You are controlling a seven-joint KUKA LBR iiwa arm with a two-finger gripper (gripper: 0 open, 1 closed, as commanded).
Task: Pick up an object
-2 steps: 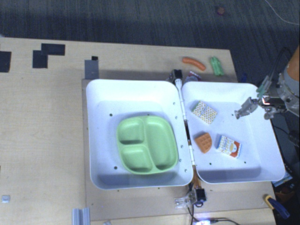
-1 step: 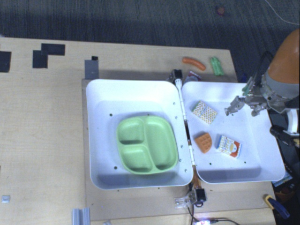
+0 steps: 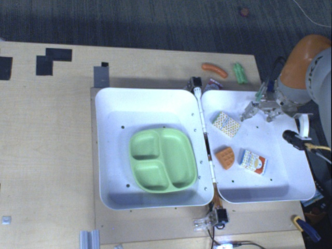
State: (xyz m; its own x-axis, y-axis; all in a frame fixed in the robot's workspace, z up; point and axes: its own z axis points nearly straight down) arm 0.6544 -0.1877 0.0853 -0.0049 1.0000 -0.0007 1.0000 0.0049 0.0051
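The gripper (image 3: 263,109) hangs with fingers spread and nothing between them over the right bin (image 3: 295,191), just beside the dotted box (image 3: 226,124). The orange waffle (image 3: 225,157) and the small carton (image 3: 253,162) lie lower down, near each other (the green tray (image 3: 163,159) fills the left bin). A slanted descent could nudge the box away — or clip the bin wall. No label is readable.

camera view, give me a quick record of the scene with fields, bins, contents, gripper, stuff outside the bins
left bin: green divided plate
right bin: patterned packet, orange waffle-like piece, small carton
gripper: over the right bin's upper part, right of the patterned packet, nothing seen between its fingers
bench beyond the bins: orange sausage, green object
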